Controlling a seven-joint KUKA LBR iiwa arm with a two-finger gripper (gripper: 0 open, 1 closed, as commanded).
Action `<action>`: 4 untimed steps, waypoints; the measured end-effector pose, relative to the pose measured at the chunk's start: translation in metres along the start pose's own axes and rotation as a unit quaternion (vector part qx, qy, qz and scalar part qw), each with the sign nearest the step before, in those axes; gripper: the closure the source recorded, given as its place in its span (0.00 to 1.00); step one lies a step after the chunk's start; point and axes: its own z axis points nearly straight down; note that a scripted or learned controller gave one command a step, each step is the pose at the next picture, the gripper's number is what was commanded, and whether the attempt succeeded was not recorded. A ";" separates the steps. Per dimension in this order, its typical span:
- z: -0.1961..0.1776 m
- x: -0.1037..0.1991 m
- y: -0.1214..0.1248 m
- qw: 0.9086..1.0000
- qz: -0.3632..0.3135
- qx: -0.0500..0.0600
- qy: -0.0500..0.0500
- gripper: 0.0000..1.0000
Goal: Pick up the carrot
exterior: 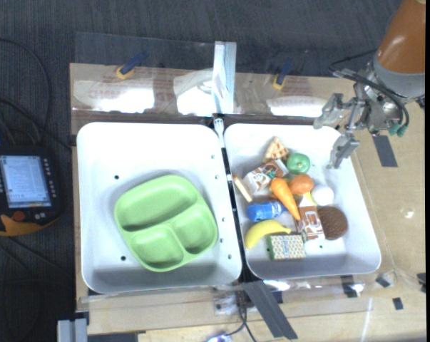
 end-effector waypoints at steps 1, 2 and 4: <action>0.165 0.036 0.025 0.996 0.086 0.001 -0.003 0.00; 0.185 0.043 0.063 0.995 0.097 0.001 -0.005 0.00; 0.173 0.060 0.073 0.993 0.119 0.002 -0.010 1.00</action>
